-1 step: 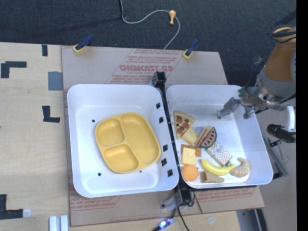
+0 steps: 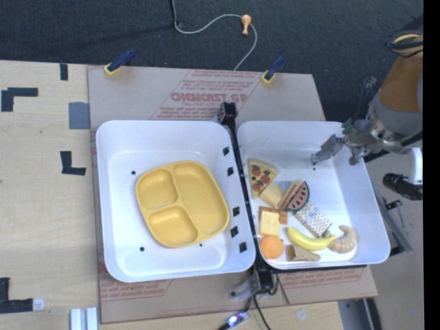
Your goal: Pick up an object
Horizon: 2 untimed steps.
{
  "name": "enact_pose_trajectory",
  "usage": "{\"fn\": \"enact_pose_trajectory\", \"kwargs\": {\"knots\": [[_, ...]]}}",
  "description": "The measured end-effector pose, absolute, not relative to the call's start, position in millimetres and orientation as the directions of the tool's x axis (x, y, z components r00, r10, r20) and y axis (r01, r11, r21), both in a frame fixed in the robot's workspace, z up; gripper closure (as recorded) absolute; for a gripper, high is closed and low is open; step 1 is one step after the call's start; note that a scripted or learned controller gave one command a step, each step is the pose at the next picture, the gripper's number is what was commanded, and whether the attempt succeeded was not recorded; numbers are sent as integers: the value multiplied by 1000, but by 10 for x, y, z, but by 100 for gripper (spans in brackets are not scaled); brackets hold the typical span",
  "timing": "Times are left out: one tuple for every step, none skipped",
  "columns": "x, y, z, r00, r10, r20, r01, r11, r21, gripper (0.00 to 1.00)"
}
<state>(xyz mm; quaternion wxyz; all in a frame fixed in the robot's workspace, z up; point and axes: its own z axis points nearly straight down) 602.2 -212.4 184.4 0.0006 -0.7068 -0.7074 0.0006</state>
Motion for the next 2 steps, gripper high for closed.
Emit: {"fn": "enact_pose_trajectory", "kwargs": {"knots": [[5993,-2196,1366,-1,1000,-1,1000,1,-6,0],[5988,-2185,832,-2,1000,-2,1000,2,-3,0]]}}
